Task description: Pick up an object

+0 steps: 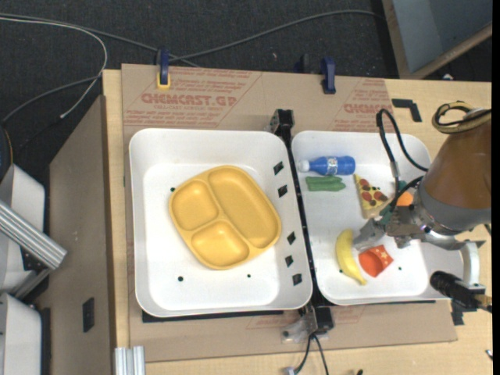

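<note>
My gripper (376, 237) hangs low over the front of the right bin (406, 289), reaching in from the right on the grey arm with its orange band. A yellow banana (348, 258) lies just to its left. A red object (376, 260) sits right below it, partly covered by it. Behind these lie a pizza slice (370, 197), a green pod-shaped item (324, 183) and a blue and white bottle (331, 165). A small orange item (404, 200) peeks out beside the arm.
The left bin (148, 209) holds a yellow three-compartment plate (225, 216). A black divider with clips runs between the bins. A black cable (391, 143) loops over the right bin's back right corner.
</note>
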Motion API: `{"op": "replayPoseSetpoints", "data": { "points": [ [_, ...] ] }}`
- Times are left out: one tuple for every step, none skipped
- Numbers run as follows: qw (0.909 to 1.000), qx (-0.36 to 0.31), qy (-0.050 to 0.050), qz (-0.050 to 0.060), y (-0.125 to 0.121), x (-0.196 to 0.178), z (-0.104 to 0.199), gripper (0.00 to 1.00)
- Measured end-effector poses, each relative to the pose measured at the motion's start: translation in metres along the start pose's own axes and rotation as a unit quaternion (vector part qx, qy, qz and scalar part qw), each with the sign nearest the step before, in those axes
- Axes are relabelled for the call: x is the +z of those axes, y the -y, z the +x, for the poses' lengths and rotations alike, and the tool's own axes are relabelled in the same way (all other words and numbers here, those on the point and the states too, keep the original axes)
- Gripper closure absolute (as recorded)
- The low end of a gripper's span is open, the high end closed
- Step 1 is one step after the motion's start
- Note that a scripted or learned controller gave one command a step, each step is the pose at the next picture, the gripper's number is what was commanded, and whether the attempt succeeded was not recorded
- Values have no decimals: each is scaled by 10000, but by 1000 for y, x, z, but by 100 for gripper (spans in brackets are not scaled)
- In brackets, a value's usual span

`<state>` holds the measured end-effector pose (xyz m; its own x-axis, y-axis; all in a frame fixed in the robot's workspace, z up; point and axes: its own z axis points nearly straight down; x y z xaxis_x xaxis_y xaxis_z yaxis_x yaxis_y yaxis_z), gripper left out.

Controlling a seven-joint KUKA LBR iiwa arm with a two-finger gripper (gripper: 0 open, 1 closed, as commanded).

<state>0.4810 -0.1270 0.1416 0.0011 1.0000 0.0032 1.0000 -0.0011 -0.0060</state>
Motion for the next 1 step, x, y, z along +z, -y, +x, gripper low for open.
{"op": "replayPoseSetpoints", "data": {
  "points": [
    [10000, -2, -1, 4, 1, 53, 1, 0]
  ]
}}
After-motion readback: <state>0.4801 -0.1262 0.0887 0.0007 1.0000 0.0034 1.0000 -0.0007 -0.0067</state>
